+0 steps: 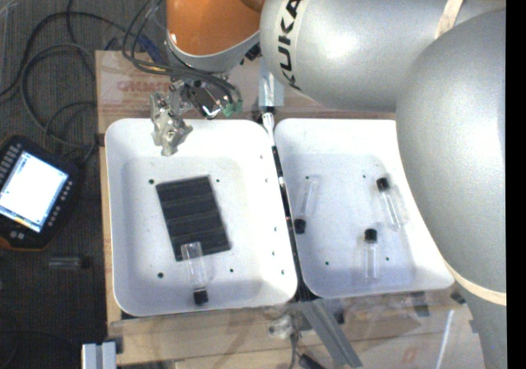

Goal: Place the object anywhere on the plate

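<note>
Since the task asks only that a vial be set anywhere on the plate (pixel 193 215), the dark ribbed plate is seen lying flat in the left bin (pixel 123 170), where a drop from above is easy. One vial (pixel 195 270) is already found at the plate's near edge, its clear body overlapping the plate and its black cap lying past it on the bin floor. Three more vials (pixel 390 201) are left in the right bin (pixel 345 133). The gripper (pixel 170 131) is held above the left bin's far corner, apart from the plate. Nothing can be made out in it; how far the jaws are parted cannot be told.
</note>
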Motion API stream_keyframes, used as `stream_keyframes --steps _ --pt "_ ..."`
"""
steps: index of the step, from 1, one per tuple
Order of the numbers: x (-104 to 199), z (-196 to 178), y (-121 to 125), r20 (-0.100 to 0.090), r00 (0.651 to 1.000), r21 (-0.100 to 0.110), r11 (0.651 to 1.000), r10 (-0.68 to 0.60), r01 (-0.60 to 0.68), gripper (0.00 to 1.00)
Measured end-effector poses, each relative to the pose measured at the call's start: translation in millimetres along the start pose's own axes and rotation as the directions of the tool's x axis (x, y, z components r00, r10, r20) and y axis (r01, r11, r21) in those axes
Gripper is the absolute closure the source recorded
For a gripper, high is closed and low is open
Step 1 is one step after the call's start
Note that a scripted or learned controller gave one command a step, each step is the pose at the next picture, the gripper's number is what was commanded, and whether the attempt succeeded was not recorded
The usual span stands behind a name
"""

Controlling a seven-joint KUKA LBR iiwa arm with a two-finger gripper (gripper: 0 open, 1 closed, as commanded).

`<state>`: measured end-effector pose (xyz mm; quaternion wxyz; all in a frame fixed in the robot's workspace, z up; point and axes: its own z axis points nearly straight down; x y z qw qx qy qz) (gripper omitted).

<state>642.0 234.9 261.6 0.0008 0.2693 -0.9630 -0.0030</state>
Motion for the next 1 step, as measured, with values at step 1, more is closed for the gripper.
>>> stream_keyframes --steps 1 --pt "-1.6 -6.5 1.1 0.001 1.000 -0.005 1.000 0.002 -0.002 1.00"
